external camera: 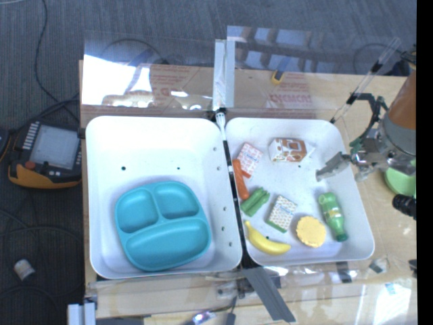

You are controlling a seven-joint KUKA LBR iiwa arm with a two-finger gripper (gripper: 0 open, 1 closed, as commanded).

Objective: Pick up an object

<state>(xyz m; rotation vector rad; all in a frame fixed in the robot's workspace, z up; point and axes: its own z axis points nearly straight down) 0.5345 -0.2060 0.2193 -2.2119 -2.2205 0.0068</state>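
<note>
Camera view: green bottle (332,215) lying flat, white-labelled.

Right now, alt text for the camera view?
The gripper hovers at the right bin's right edge, above toy food: a banana, green bottle, round cookie and small cartons. The left bin holds a blue divided plate.
</note>
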